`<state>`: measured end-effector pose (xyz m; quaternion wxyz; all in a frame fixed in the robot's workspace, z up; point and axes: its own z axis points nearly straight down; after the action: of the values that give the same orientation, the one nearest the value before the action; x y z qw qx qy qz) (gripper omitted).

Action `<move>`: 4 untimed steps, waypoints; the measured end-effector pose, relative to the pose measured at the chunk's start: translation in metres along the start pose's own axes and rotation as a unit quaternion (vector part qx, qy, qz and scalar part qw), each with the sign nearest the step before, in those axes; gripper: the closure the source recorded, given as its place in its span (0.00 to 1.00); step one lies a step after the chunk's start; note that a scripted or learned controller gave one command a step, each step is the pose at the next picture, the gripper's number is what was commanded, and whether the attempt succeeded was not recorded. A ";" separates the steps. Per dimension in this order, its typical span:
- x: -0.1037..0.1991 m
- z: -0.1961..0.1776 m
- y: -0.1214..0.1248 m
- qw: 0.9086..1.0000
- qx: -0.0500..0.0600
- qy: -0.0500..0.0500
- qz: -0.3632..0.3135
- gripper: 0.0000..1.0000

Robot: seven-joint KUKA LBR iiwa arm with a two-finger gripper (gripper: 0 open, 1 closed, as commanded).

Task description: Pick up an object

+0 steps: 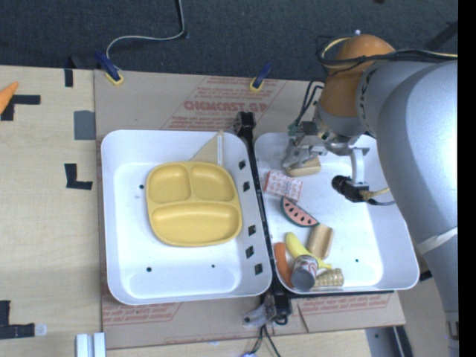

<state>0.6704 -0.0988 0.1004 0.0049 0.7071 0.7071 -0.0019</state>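
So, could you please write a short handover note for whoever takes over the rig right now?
Gripper: low in the right bin, at its far end, over a tan block; grip unclear.
Items: same bin holds a checked packet, melon slice, banana, can and corn. Left bin holds a yellow tray.
Done: no lift confirmed.
Left: pick up an object.
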 end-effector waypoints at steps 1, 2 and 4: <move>0.000 0.000 0.000 1.000 0.000 0.000 0.000 0.00; -0.012 0.011 -0.001 1.000 0.001 0.004 0.000 0.00; -0.009 0.011 -0.001 1.000 0.001 0.002 0.000 0.00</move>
<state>0.6698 -0.1078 0.0893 0.0024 0.7071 0.7071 -0.0008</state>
